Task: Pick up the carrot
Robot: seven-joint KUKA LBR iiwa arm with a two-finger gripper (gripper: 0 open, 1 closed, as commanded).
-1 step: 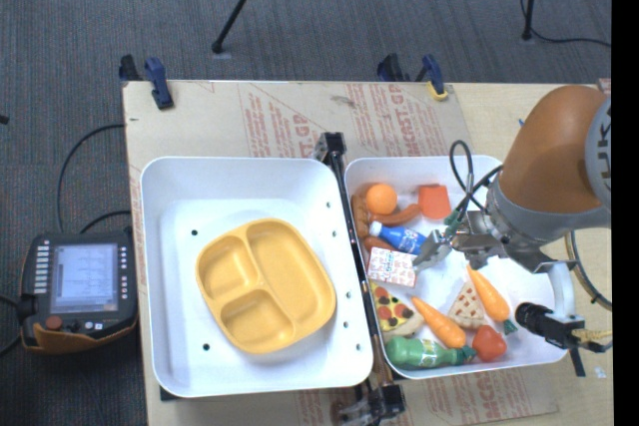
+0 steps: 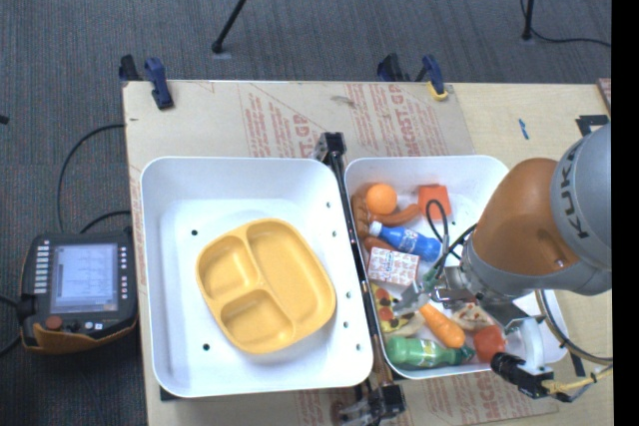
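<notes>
One carrot (image 2: 442, 325) lies at 5 o'clock in my bin (image 2: 489, 165), crowded by toys; my gripper (image 2: 431, 292), grip state unclear, may snag the neighbours.

Even overhead light falling bright on white bins (image 2: 160, 214); soft shadows lying faint under yellow tray (image 2: 265, 286). Mild blur softening whole frame; carpet (image 2: 300, 5) reading dim, slightly grainy.

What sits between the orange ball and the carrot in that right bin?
In the camera view, a blue-capped white bottle and a small printed box lie between orange ball and carrot.
</notes>
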